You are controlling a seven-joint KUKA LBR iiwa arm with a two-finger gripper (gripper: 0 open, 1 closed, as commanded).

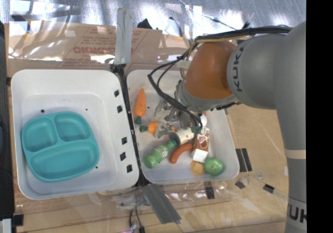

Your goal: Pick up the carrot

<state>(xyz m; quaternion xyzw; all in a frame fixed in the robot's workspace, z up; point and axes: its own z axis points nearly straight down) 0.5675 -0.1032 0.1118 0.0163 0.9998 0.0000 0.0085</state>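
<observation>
Over on the left, the left bin has just a teal divided plate sitting in it. The carrot is in the right bin, up by its left wall toward the far end, lying lengthwise with the green stub pointing near. Nearer in there's a small orange piece, a green bottle, a sausage and a green apple. The gripper hangs just right of the carrot, cables all over it, so how it's set I can't tell. Looks like light, rigid, slick plastic; I'd pinch across the thick middle.
</observation>
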